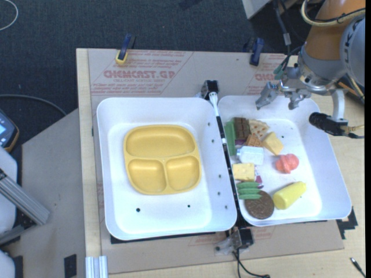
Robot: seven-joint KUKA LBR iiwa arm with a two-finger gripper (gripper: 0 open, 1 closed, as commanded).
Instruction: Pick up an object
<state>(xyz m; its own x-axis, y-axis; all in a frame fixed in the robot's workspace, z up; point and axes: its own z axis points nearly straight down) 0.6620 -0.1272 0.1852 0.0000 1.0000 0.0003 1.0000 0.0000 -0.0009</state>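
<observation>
the jaws (pixel 282 98) were seen spread, nothing held; among crowded toy food (pixel 259 161), a neighbour could be nudged.

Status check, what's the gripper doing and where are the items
Gripper open, over the right bin's far rim, holding nothing. Toy food piled in that bin, untouched. Yellow tray in left bin. Nothing in the way.

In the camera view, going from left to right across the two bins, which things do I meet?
Yellow tray in the left bin → green strip → white block → pink piece, with the gripper above the right bin's far rim.
</observation>
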